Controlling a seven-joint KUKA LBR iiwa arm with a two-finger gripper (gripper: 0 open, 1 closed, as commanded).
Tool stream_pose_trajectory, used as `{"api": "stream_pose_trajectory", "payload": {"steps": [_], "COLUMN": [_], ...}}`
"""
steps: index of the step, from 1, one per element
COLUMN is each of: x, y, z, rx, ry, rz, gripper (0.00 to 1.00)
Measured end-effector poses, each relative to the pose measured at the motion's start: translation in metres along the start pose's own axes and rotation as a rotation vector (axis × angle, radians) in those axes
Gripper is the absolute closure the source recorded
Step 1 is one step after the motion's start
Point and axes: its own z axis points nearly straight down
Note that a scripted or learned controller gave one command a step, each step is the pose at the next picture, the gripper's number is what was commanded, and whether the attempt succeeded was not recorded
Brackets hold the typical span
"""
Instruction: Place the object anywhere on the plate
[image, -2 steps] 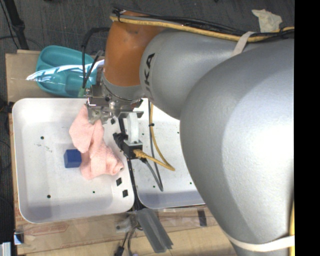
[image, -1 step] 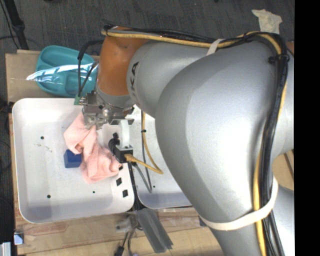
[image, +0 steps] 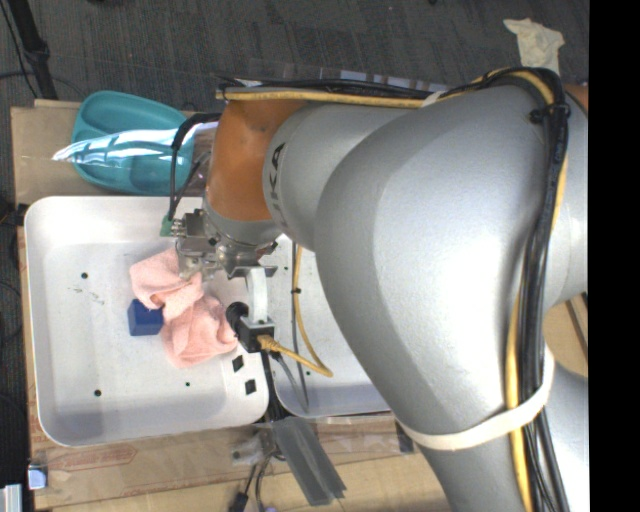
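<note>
The claw (image: 200, 258) hung over the pink cloth (image: 185, 305) in the left bin (image: 60, 300); its grip could not be told. A blue block (image: 145, 318) touched the cloth. The arm (image: 420, 250) hid the right bin.

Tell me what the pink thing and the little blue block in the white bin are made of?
The pink thing looks like soft cloth, maybe a towel: it is crumpled into folds and looks matte and fuzzy. The blue block seems hard, likely plastic or painted wood, with straight edges and a flat, even colour; which one is hard to tell. The white bin looks like smooth, slightly shiny plastic.
</note>
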Motion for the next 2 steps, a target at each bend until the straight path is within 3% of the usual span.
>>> {"api": "stream_pose_trajectory", "payload": {"steps": [1,2], "x": [0.01,0.074], "y": [-0.032,-0.048], "z": [-0.024,-0.041], "rx": [0.001,-0.002], "ry": [0.0,0.0], "rz": [0.062,-0.021], "gripper": [1.0,1.0]}}
